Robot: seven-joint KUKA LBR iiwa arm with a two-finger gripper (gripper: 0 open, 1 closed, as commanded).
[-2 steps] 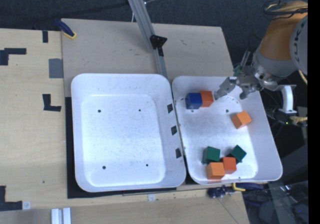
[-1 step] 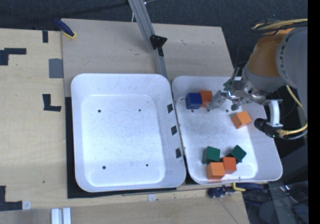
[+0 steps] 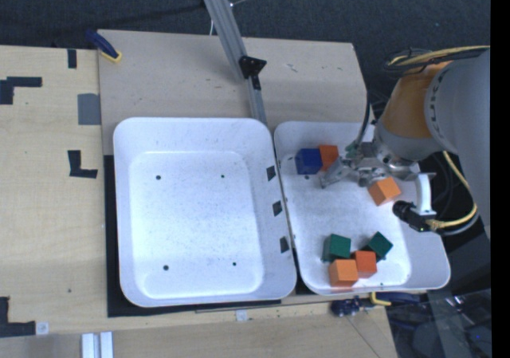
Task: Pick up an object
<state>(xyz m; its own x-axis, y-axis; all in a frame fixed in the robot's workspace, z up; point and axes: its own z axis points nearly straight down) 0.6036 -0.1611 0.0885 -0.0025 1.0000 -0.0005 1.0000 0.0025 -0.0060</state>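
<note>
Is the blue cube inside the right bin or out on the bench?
Inside: the blue cube sits on the right white bin's floor, near its upper-left corner.

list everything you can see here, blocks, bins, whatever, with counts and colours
blue block: 1, blue, upper left of the right bin, touching an orange block
orange blocks: 4; one beside the blue block, one near the hand, two together at the near end of the right bin
green blocks: 2, dark green; one and one, next to the near orange pair
right bin: 1, white, holds all the blocks
left bin: 1, white, beside the right bin
metal pole: 1, grey, slanting across the bench top
arm: 1, grey with orange band, reaching in from the right
hand: 1, grey, low over the right bin beside the blue and orange blocks
</note>
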